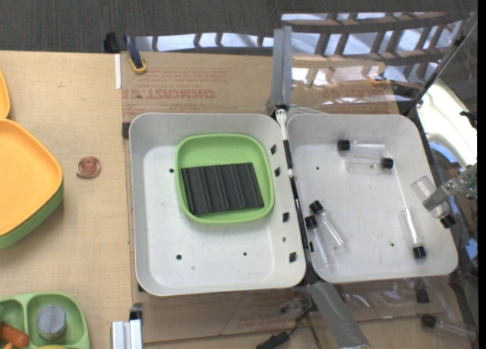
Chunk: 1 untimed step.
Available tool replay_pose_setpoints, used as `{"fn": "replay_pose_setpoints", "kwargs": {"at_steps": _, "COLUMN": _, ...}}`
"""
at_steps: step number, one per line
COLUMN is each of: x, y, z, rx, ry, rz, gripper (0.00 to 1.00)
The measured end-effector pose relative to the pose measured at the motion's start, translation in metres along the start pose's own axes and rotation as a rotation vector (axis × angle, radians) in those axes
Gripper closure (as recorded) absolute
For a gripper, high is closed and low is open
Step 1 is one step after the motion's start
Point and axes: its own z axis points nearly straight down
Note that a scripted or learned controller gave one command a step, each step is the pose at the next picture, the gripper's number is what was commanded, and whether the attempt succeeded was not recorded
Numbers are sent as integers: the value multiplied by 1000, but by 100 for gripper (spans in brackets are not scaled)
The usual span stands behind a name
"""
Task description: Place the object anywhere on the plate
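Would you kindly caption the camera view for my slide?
Green plate with dark ridged block in left bin; clear vials scattered in right bin.

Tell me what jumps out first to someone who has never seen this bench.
The green plate in the left bin draws the eye first, with a dark ribbed slab lying on it. Next comes the stack of orange plates at the bench's far left edge. In the right bin, several clear tubes with black caps lie scattered.
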Motion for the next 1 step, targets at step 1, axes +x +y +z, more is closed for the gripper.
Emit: {"fn": "replay_pose_setpoints", "kwargs": {"at_steps": 1, "x": 1, "y": 0, "z": 56, "rx": 0, "ry": 1, "rz": -81, "gripper": 100}}
